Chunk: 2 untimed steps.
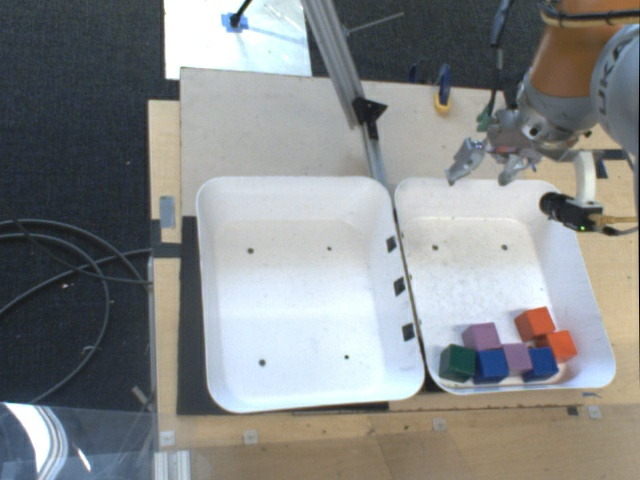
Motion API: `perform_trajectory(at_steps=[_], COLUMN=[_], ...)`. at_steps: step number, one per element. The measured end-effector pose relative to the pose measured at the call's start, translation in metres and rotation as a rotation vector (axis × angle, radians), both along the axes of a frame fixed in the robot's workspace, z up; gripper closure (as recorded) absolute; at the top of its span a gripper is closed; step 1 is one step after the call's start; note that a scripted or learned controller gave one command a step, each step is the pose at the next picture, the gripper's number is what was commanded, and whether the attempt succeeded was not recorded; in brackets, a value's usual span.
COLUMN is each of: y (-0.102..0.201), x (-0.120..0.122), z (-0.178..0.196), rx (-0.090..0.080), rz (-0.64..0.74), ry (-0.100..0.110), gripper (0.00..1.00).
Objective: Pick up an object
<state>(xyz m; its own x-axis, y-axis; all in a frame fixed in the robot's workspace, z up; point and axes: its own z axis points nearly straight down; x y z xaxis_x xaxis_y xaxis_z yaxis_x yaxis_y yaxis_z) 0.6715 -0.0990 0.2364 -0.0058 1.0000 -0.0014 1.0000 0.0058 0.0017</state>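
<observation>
Several small blocks lie clustered in the near right corner of the right bin (470, 268): a dark green one (459, 361), two blue ones (491, 366) (540, 364), two purple ones (482, 337) (516, 357) and two orange ones (535, 322) (561, 345). My gripper (485, 164) hangs over the far rim of the right bin, well away from the blocks. Its two fingers (463, 162) are spread apart, with nothing between them.
The left bin (290, 288) sits beside the right one, sharing a middle wall with black clips (399, 286). A slanted metal pole (340, 58) stands behind the bins. A yellow clamp (441, 96) sits at the back of the bench. Cables lie on the floor at left.
</observation>
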Motion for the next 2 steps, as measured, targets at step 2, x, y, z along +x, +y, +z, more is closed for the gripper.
perform_trajectory(at_steps=[2], y=[0.005], x=[-0.05], z=[-0.15], rx=[0.002], rz=[0.0], ry=[0.003], gripper=[0.0])
